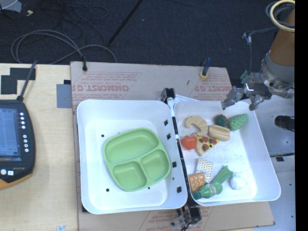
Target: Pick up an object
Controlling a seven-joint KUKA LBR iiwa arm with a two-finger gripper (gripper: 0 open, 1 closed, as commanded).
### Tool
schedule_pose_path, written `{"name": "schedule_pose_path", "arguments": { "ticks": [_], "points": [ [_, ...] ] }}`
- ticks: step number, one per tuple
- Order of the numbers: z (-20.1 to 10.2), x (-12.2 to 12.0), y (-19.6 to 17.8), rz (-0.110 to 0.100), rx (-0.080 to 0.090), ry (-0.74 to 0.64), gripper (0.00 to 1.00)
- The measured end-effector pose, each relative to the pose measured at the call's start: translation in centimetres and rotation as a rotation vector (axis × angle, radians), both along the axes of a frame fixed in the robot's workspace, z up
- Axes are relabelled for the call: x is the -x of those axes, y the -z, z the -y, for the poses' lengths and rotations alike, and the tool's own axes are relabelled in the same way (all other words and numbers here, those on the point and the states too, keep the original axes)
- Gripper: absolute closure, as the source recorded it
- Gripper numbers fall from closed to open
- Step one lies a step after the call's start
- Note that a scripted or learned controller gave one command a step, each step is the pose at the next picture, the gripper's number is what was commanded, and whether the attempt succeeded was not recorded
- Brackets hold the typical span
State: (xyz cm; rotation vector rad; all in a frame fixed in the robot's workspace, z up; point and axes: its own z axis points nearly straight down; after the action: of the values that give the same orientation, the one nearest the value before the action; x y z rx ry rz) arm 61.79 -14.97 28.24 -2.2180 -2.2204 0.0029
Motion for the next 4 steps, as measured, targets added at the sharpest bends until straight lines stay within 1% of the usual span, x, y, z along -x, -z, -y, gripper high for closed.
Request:
{"name": "schedule_pose_path", "arguments": {
  "ticks": [1, 2, 3, 4],
  "points": [
    [0.0, 0.0, -0.9, -0.002, -0.001, -0.001, 1.00],
    [6.6, 0.8, -4.1, 0.004, 0.003, 0.003, 1.00],
    [3.0, 9.4, 4.2, -0.013, -0.006, 0.005, 1.00],
    [-7.6, 14.3, -3.1, 0.004, -0.003, -0.009, 1.00]
  ]
}}
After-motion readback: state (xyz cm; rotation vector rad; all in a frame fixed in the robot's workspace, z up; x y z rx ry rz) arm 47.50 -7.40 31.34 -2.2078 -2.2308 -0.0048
